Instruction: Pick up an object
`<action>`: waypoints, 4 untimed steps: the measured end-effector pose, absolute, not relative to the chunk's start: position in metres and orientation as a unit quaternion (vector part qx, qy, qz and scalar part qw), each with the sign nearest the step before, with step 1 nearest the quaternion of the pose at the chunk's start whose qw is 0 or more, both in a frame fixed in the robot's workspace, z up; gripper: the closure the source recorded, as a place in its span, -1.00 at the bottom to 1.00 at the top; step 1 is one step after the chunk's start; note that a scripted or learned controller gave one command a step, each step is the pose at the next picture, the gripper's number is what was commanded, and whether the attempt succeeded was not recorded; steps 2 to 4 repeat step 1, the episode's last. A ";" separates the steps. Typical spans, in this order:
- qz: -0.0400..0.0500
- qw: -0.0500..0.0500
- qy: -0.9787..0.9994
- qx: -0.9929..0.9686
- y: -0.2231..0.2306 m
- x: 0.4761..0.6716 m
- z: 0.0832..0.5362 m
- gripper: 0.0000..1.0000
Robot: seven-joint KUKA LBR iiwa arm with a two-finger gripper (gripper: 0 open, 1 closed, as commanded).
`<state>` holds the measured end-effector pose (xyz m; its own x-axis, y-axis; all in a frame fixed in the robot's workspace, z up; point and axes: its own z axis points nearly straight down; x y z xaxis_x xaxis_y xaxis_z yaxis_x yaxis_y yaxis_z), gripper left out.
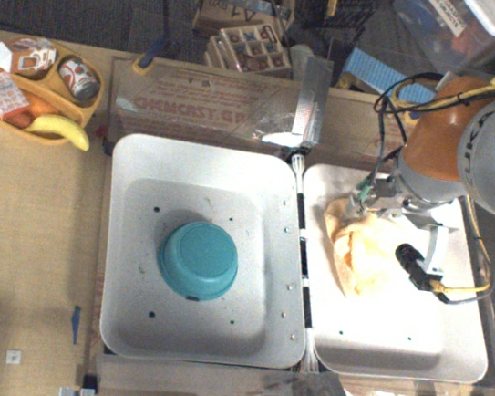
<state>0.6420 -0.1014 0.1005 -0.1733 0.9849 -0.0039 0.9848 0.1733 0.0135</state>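
The arm reaches in from the right, its orange band above the wrist sitting over the far edge of the right bin [391, 348]. The gripper [364, 201] is down at the upper left part of that bin, right at the top edge of a crumpled pale yellow cloth [360, 256]. The wrist body and cabling hide the fingertips from this slanted view, so I cannot tell how the jaws stand, nor whether they have any of the fabric between them; the tool looks to be touching or just above the cloth's upper fold. The cloth lies bunched on the bin floor, stretching from the gripper down toward the bin's middle. In the left bin [120, 312], a teal bowl [200, 259] rests upside down near the centre, well apart from the gripper.
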 end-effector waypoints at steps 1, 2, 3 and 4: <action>0.004 0.006 0.766 0.643 -0.102 0.642 0.101 -1.00; 0.004 0.006 0.766 0.643 -0.102 0.642 0.101 -1.00; 0.004 0.006 0.766 0.643 -0.102 0.642 0.101 -1.00; 0.004 0.006 0.766 0.643 -0.102 0.642 0.101 -1.00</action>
